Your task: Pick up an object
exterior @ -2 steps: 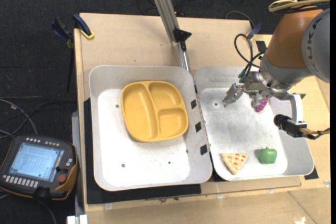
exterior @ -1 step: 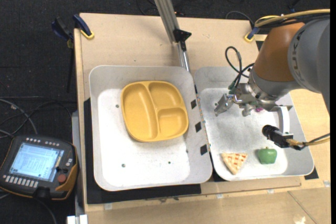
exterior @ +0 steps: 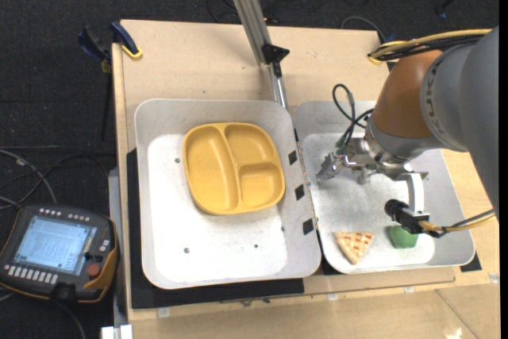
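A pizza-slice toy (exterior: 354, 244) lies near the front edge of the right bin (exterior: 444, 250). Just right of it sits a small green block (exterior: 404, 237), partly covered by a black knob on the arm's white bracket. My gripper (exterior: 346, 170) hangs over the left-middle of the right bin, behind and apart from both objects. Its two metal fingers (exterior: 328, 168) stand spread, with nothing between them. The grey arm with its orange band (exterior: 405, 95) covers the bin's rear right part.
The left bin (exterior: 159, 250) holds a yellow divided plate (exterior: 234, 168). A metal pole (exterior: 250, 4) slants over the bench from the back. A teach pendant (exterior: 55, 246) lies on the floor at the left.
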